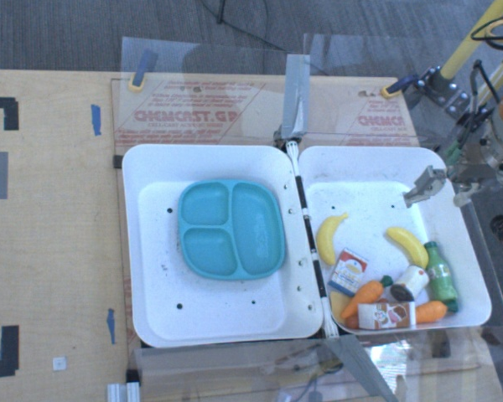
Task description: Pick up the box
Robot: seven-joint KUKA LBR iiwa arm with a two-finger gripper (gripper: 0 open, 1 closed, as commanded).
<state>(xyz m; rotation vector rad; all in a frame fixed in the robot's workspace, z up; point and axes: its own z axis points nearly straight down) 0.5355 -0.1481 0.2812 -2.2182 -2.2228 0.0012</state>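
My gripper (440,185) is hanging with its two fingers apart over the right bin (365,167), and I am judging the small box (348,272), lying between banana (330,237) and carrot (366,294), light, stiff cardboard, best pinched across its narrow sides.

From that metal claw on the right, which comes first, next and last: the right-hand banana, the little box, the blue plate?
Measured from the end effector in the camera view:
1. Right-hand banana, just below it in the right bin.
2. Box, lower left, same bin.
3. Blue plate, in the left bin.
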